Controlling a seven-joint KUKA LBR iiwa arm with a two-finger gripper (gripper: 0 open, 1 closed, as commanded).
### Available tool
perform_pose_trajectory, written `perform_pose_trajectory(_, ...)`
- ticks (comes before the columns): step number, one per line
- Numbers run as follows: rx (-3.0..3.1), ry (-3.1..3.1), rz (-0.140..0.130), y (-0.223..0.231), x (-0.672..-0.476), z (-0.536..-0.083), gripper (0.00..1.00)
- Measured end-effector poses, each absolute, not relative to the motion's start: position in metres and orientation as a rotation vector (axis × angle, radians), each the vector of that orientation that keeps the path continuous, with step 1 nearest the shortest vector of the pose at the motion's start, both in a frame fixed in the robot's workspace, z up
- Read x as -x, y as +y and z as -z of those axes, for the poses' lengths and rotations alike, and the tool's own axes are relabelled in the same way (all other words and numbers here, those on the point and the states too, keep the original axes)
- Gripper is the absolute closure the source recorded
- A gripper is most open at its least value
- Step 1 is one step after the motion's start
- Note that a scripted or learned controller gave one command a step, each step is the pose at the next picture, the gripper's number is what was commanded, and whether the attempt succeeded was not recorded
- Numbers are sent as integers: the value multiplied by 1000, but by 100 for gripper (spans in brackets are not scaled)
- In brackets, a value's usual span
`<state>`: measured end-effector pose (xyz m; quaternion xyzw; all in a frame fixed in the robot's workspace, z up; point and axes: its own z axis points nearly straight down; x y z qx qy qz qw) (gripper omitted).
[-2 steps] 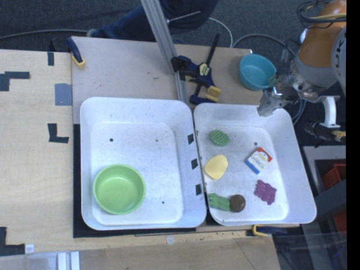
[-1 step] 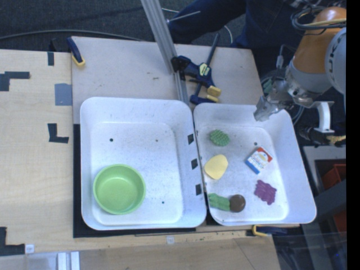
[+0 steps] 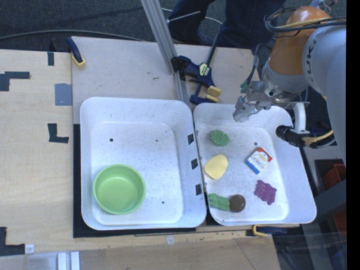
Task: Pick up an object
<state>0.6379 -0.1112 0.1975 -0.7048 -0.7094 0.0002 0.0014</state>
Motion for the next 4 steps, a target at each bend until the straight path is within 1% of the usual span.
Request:
perform_pose_trajectory(1, 2211, -2227, 0, -49, -628, -201, 100)
perform_pose_trajectory(2, 2212, -2226, -2, 0, -619, -201, 100)
perform_pose_trajectory(3, 2212, -2229, 3, 53, -616, -222, 100)
perform_pose_trajectory(4, 2213, -2228, 0, 100, -612, -231, 100)
